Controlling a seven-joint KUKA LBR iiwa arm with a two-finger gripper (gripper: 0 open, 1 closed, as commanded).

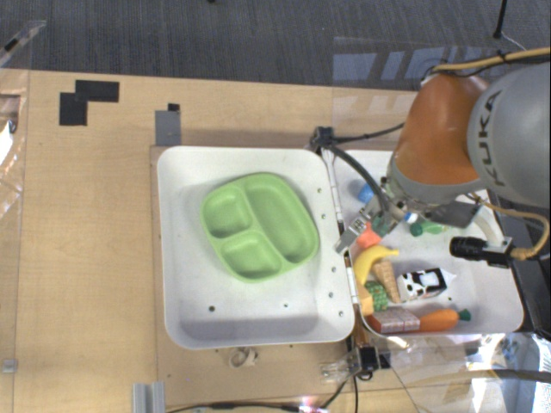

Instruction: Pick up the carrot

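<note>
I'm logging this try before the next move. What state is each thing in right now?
Carrot: lying flat in the right bin, near its front edge, not held.
Banana: lying in the right bin, not held.
Green divided plate: upright in the left bin, its compartments bare.
Gripper: low over the right bin's left side, above the banana, away from the carrot.
</note>
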